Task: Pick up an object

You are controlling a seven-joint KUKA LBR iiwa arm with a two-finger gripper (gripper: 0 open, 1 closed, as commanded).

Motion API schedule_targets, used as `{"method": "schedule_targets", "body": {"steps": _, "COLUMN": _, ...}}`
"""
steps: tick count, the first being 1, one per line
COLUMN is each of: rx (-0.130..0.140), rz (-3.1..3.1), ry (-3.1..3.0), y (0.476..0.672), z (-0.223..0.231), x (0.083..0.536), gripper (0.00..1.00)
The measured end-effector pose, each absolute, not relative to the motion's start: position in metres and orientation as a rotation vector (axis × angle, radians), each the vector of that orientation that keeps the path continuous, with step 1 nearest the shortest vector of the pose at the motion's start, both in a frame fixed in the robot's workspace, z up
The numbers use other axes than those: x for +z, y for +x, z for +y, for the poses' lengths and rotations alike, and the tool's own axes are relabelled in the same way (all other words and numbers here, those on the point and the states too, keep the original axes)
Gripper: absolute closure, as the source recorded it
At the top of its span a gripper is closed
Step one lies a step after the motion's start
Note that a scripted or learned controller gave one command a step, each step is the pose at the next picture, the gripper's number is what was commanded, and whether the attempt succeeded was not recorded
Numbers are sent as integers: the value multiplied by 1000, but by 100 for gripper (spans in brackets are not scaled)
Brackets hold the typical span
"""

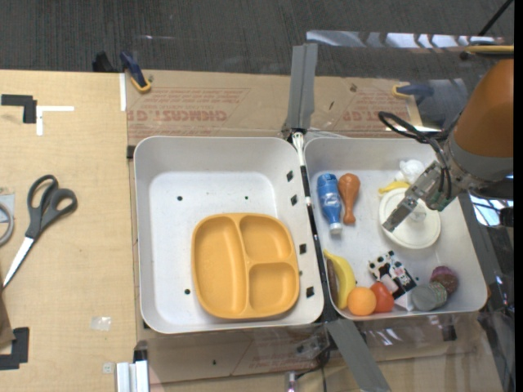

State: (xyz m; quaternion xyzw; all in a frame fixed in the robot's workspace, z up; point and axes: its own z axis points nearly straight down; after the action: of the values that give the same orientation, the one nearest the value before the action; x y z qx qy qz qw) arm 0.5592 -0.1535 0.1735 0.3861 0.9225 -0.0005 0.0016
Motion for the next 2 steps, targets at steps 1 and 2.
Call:
{"method": "schedule_targets", "body": {"steps": 1, "rx": 0, "rz": 2826, "ry": 1365, "y": 606, "z": -110, "x": 93, "gripper": 0}}
{"method": "schedule_targets", "body": {"steps": 2, "rx": -3, "rz": 2826, "ry": 1359, "y": 607, "z": -110, "x": 102, "gripper": 100}}
